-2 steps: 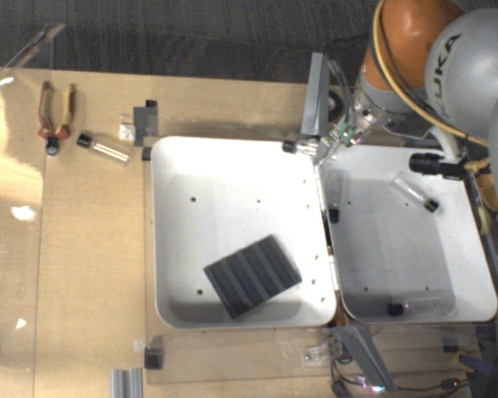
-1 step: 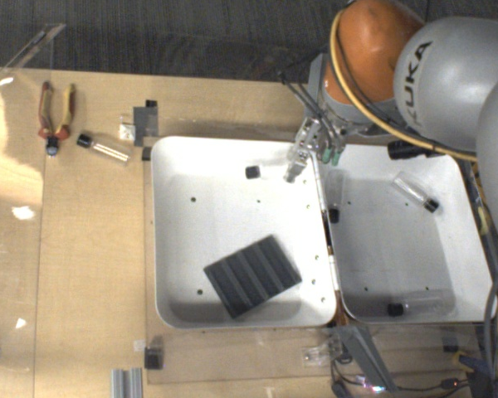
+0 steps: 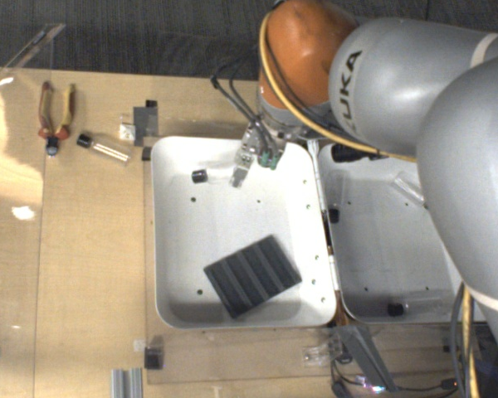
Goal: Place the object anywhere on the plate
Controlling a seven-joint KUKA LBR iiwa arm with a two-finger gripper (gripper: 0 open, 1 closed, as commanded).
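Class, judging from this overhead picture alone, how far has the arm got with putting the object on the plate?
Nothing looks done: the small dark object lies in the left bin, apart from the ridged dark plate. The gripper hovers beside the object. Grasping, carrying and placing remain.

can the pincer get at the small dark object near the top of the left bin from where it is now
Probably yes. The pincer hangs just right of the small dark object, with bare bin floor between them. The ribbed dark plate lies well clear, nearer the front wall.
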